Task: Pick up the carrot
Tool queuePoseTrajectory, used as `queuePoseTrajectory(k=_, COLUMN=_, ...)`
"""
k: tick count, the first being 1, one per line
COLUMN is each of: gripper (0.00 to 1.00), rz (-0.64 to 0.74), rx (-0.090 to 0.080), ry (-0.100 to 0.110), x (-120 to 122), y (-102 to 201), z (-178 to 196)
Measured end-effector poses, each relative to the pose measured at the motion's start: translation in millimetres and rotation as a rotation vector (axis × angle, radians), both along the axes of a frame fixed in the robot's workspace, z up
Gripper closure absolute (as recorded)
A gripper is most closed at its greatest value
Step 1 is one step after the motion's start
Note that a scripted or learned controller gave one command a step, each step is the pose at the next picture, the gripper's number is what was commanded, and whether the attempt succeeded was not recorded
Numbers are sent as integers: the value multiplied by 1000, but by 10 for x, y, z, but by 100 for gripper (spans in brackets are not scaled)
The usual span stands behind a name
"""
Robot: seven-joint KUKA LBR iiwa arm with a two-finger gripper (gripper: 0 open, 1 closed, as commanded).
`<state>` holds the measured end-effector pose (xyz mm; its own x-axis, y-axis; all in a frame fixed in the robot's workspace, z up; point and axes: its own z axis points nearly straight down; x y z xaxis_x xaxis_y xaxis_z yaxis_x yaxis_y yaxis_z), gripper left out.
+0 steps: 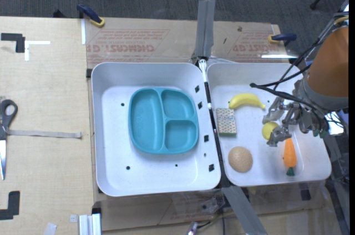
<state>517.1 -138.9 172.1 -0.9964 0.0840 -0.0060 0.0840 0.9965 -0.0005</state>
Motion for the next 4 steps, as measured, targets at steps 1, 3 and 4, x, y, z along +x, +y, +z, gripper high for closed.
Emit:
queuePoseTrajectory(k=1, gripper=100, rz=84, rx=0, ry=2, x=-353, y=-728, z=-770)
queuePoseTrajectory(k=3, gripper=100, rz=257, rx=0, ry=3, x=69, y=-623, z=-447)
queuePoseTrajectory(k=4, gripper=0, rz=257, rx=0, ry=3, x=70, y=-623, z=-446)
